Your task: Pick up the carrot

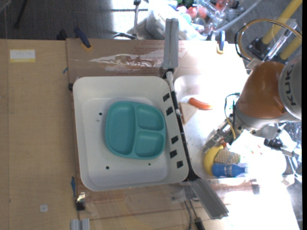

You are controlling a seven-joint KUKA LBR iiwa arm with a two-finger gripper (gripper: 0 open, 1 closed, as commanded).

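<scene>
Pincer (218, 139) is hanging low in the right bin (192, 83), just above a banana (212, 158); its grip state is unreadable. Carrot (200, 104) is lying apart, toward the bin's far end. Teal plate (135, 130) is sitting in left bin (91, 92).

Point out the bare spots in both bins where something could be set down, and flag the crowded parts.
Left bin: a bare white margin runs all round the teal divided plate, widest at its left and near edges. Right bin: bare floor lies between the carrot and the gripper. The near end is crowded: banana, blue bottle and the gripper sit close together.
</scene>
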